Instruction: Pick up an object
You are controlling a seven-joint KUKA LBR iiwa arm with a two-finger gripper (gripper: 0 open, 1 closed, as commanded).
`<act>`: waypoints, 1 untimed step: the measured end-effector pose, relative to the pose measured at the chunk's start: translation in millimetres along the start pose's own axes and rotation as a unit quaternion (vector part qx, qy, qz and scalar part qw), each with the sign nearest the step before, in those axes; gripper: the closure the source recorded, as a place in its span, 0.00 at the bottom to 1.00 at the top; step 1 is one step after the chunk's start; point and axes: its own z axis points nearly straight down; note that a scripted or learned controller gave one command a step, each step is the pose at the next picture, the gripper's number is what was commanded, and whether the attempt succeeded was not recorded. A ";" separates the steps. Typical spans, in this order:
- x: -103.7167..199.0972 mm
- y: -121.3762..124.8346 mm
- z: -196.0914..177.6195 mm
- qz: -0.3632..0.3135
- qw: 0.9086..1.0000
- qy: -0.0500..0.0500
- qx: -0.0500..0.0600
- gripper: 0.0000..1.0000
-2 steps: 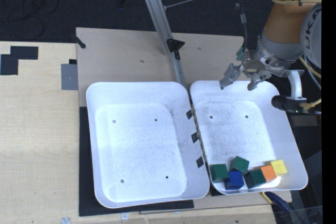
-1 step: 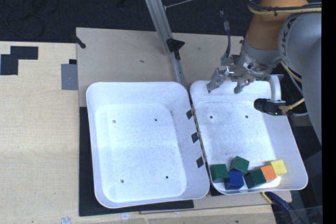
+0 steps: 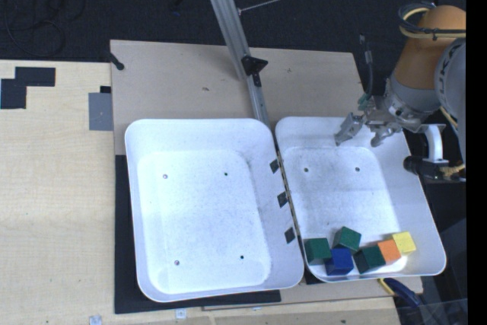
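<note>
Blocks: coloured cubes point(image 3: 358, 251) clustered in right bin's point(image 3: 426, 224) near corner.
Gripper point(image 3: 364, 132): fingers spread, grasping nothing, over that bin's far edge.
Obstruction: metal rail point(image 3: 228, 27) leaning behind bins.
Surface: pale bench point(image 3: 53, 164), dark floor.

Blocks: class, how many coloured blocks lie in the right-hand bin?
6, clustered at the near end of the right bin: green, green, blue, green, orange, yellow. Others could hide behind them.
</note>
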 end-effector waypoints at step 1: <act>64.4 -12.0 -40.0 -0.005 1.000 0.003 -0.003 0.00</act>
